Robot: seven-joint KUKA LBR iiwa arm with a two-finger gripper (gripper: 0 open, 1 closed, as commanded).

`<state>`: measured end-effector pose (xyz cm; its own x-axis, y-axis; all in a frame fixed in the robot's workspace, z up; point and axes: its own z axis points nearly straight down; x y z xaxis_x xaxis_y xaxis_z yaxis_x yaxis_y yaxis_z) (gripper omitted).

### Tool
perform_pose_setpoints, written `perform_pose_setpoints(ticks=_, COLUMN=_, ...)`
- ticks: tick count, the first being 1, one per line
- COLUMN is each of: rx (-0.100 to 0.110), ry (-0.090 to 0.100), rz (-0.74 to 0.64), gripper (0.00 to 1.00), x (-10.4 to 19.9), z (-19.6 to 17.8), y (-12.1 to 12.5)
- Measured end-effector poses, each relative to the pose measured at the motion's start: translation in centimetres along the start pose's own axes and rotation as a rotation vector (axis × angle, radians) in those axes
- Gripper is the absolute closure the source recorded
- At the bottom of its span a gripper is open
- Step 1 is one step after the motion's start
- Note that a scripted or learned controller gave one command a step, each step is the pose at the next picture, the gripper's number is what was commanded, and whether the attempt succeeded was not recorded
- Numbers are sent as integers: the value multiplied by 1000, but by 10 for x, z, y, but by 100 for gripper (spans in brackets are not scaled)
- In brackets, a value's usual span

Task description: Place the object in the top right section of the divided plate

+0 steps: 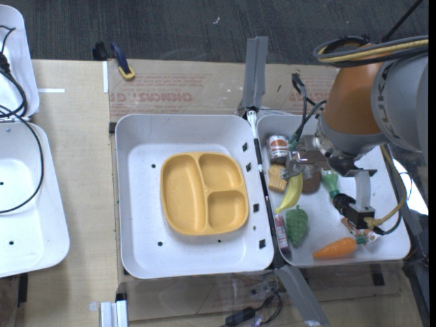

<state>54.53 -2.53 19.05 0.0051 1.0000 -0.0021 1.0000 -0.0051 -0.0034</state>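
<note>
- While the gripper (298, 163) hovers over the banana (291, 193), its finger state cannot be told.
- Seat your grasp first, then cross to the divided plate (203, 193).

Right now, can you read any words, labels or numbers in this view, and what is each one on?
Red lettering on the cardboard sheet behind the bins: printed upside down and faint, too blurred to read for certain.
Label on the small can in the right bin: too small to read.
No readable text on the yellow divided plate or the left bin.
</note>
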Motion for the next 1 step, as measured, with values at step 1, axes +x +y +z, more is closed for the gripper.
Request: perform_pose_setpoints(ticks=1, rx=1, ry=1, rz=49, gripper=100, x=-13, z=-13, y=-14)
